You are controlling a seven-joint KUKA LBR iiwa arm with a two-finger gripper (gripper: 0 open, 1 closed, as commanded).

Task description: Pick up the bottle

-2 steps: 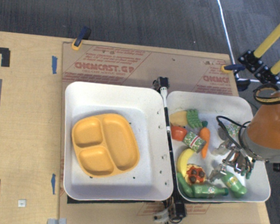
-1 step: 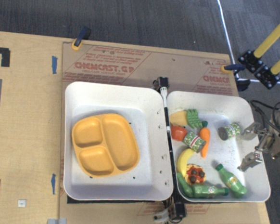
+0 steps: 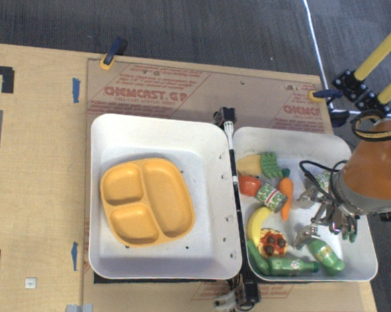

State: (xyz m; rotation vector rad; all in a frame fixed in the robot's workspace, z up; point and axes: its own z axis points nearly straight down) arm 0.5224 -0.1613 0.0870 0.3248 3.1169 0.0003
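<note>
While the grey arm (image 3: 376, 169) with its orange band reaches in from the right, the gripper (image 3: 321, 226) hangs low over the right bin (image 3: 365, 266), near that bin's right side. Its metal fingers (image 3: 309, 233) point down and to the left among loose cables, and from where I stand I cannot tell whether they are spread or pressed together; nothing is plainly caught between them.

Just below the fingertips lies the bottle (image 3: 326, 256), green, resting on its side on the bin floor near the front right corner, slanting down to the right. It sits right under the gripper, though whether they touch is hard to say.

Left of the bottle a second green piece (image 3: 282, 264) lies along the bin's front wall, and beside it a banana (image 3: 257, 225) curves up the left side with a small red and yellow toy (image 3: 273, 241) against it. Further back sit a carrot (image 3: 285, 193), a small can (image 3: 268, 196), a red piece (image 3: 249, 186), a yellow wedge (image 3: 249, 164) and a knobbly green thing (image 3: 271, 165).

The left bin (image 3: 116, 135) touches the right one along a black clip strip and holds a yellow divided plate (image 3: 147, 200) with three compartments. Both bins stand on a brown cardboard sheet (image 3: 187, 94) on the bench
</note>
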